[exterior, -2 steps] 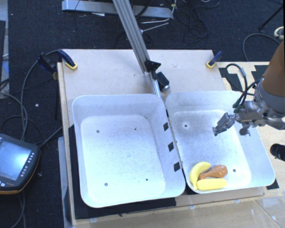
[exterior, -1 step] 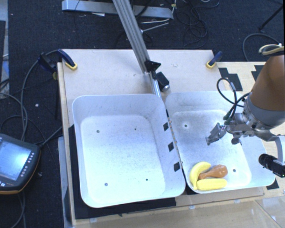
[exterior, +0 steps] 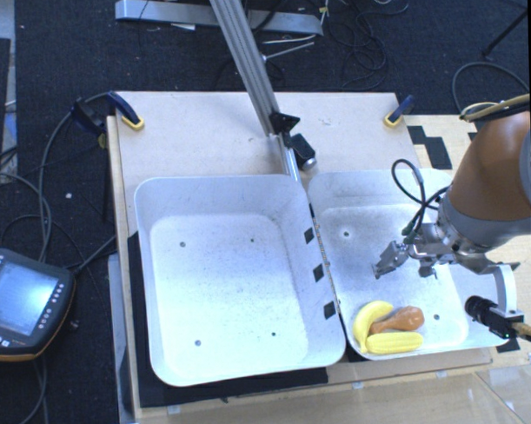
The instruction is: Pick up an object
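I look down on my bench and see two white bins side by side. The left bin [exterior: 224,278] has only tiny dark specks on its floor. The right bin [exterior: 352,212] has the toys in it. They sit close together in its near corner, by the front edge. There is a yellow banana [exterior: 367,321] that curves, an orange-brown toy [exterior: 406,317] just behind and touching it, and a yellow corn [exterior: 393,342] lying flat in front of them both.

My arm [exterior: 495,186] comes in from the right, over the right bin. The gripper [exterior: 391,261] hangs above the middle of that bin, farther back than the toys and apart from them. Nothing is in its grasp. It looks dark and small from here, and I cannot tell how far apart its two tips are.

A grey pole [exterior: 256,72] leans over the back of the bench. A hand controller [exterior: 23,302] lies on the floor to the left.
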`<move>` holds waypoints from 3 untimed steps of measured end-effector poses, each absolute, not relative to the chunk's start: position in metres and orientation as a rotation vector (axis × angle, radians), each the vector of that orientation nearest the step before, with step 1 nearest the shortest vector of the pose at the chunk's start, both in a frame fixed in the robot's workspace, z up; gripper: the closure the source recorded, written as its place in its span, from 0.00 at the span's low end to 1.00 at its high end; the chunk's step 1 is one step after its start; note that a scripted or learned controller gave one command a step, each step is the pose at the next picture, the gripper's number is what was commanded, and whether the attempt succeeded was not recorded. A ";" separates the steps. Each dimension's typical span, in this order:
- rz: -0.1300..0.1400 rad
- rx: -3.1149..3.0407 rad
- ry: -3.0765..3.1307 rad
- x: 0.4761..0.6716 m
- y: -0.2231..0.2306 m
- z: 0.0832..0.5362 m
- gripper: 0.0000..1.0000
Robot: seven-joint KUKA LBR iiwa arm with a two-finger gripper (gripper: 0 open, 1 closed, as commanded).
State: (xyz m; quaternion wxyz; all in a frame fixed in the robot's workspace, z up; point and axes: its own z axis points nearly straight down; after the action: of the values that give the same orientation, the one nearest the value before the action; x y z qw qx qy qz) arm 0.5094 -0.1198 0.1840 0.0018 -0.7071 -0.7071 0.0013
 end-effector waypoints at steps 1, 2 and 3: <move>0.005 -2.217 -2.219 0.507 -0.114 0.123 0.00; 0.000 -2.221 -2.221 0.508 -0.114 0.135 1.00; -0.003 -2.223 -2.224 0.516 -0.115 0.180 1.00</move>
State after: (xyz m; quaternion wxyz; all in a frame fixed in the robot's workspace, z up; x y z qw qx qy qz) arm 0.5164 -0.1148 0.1801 -0.0015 -0.7069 -0.7073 -0.0011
